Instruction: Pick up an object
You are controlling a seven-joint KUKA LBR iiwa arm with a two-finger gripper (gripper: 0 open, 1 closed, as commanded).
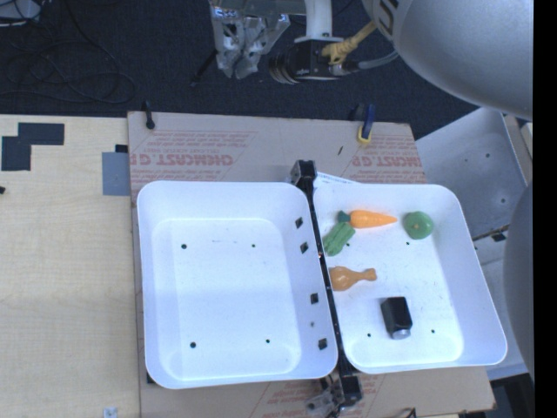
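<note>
Right bin (470, 320) — toys near its divider edge — gripper (248, 46) aloft, fingers apart.

Pale wood bench (61, 268). Brown cardboard sheet (261, 151) lies flat on it; two white bins, left (161, 207) and right (483, 320), sit touching.

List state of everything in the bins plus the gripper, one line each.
gripper: raised above the bench's far edge, away from both bins, holding nothing
carrot: lying flat in the right bin, touching the green pod
green pod: lying flat near the divider
green ball: resting alone
orange gourd: lying on its side
black block: resting alone
left bin: sits beside the right bin
</note>
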